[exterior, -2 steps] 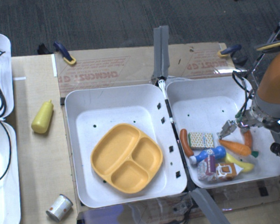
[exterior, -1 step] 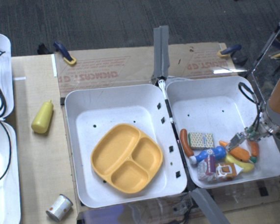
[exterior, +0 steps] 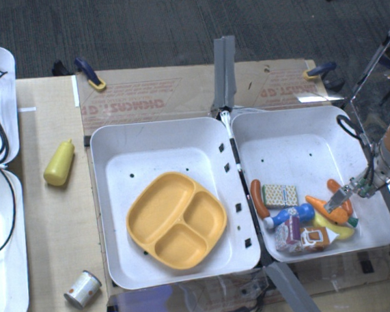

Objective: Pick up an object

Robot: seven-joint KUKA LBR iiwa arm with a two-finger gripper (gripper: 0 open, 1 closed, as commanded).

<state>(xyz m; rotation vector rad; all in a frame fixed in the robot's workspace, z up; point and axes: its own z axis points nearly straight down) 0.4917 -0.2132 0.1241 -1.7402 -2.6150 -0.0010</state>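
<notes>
The right bin [exterior: 282,136] holds a heap of toy food near its front right corner. In the heap are a red sausage [exterior: 256,197], a beige cracker block [exterior: 280,195], a blue toy [exterior: 290,215], an orange carrot [exterior: 319,207], a yellow banana [exterior: 334,229] and a clear packet [exterior: 300,239]. My gripper [exterior: 342,198] reaches in from the right and sits low over the heap's right end. Its tip is at a second orange piece [exterior: 337,189], beside the carrot. Nothing is visibly lifted.
A yellow divided plate [exterior: 177,219] lies in the left bin [exterior: 116,194]. On the bench to the left are a yellow bottle [exterior: 59,163] and a small can [exterior: 82,288]. Blue clamps [exterior: 89,73] hold the cardboard at the back. A grey divider [exterior: 224,73] stands between the bins.
</notes>
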